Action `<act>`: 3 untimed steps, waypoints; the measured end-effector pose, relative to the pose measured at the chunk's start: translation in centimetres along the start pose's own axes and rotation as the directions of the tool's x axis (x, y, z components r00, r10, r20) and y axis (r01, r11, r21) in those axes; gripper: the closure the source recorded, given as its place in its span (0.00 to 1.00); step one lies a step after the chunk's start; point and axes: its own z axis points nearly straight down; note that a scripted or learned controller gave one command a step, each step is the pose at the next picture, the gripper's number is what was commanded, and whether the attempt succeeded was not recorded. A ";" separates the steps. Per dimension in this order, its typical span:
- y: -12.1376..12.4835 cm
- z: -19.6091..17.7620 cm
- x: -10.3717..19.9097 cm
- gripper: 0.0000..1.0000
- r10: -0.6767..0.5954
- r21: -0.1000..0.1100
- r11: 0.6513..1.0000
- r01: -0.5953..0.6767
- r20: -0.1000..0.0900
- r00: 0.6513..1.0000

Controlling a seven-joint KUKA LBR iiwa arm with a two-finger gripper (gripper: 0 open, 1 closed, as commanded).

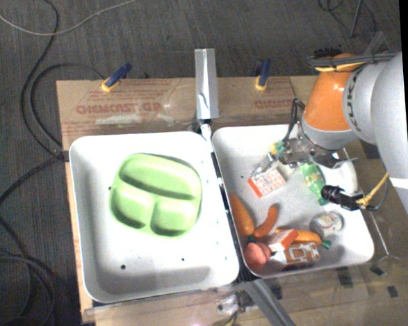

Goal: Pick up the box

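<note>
A small flat white-and-red box lies in the upper middle of the right bin. My gripper hangs low over that bin, just up and to the right of the box and close to its far corner. The grey arm with its orange band comes in from the right above it. Nothing visibly sits in the gripper. An orange carton lies near the bin's front wall.
Also in the right bin are two carrots, a red fruit, a green bottle and a small can. The left bin holds a large green molded piece. A metal post stands behind the bins.
</note>
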 end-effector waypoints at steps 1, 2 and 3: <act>0.7 0.7 1.1 0.00 -0.031 -0.001 1.000 0.031 0.004 1.000; 0.7 0.7 1.2 0.00 -0.032 -0.001 1.000 0.032 0.004 0.999; 0.9 0.7 1.6 0.00 -0.045 -0.002 0.999 0.045 0.005 0.999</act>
